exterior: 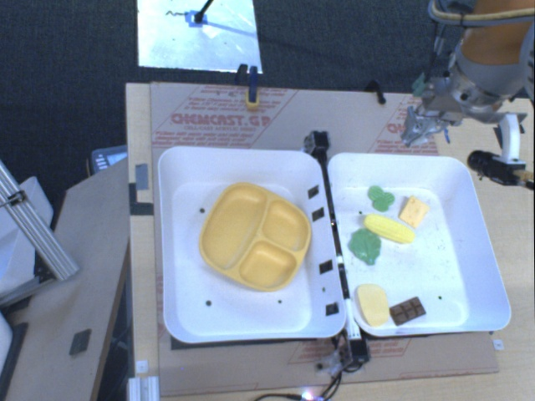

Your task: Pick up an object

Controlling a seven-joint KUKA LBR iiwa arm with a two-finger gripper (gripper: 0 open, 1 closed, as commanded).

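Gripper (420, 130) above right bin's (468, 174) far rim, well apart from food; finger state unclear.
Corn (389, 228): yellow, lying mid-bin.

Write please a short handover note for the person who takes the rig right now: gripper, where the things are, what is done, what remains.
Gripper: above the bench beyond the right bin's far edge, holding nothing; finger state unclear.
Right bin: two green pieces, corn cob, cheese wedge, pale yellow piece, chocolate bar.
Left bin: yellow divided plate.
Done: nothing picked yet.
Left: descend, grasp one object, lift.
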